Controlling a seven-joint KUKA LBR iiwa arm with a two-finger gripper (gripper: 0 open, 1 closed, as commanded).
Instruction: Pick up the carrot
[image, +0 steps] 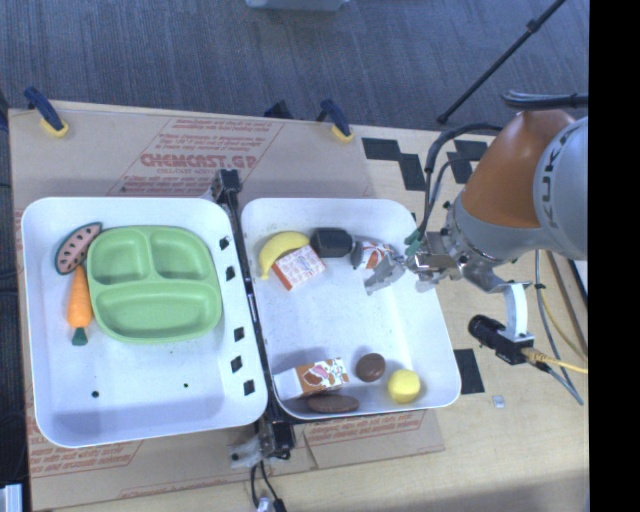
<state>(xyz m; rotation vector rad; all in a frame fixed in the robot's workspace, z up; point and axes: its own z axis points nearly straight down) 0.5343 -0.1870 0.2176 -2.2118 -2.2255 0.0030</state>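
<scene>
The carrot (79, 303) is orange with a green stub at its lower end. It lies upright along the left wall of the left bin (140, 385), between that wall and a green divided plate (153, 283). My gripper (378, 265) is far from it, low over the upper right part of the right bin (330, 320), next to a small orange-and-white item whose shape I cannot make out. The arm's grey wrist and orange band (510, 185) come in from the right.
A watermelon slice (76, 247) lies just above the carrot. The right bin holds a banana (281, 247), a small carton (299, 267), a dark lump (331, 241), and along its front a second carton (322, 376), a brown ball (371, 367), a yellow ball (404, 386) and a brown oval (332, 404).
</scene>
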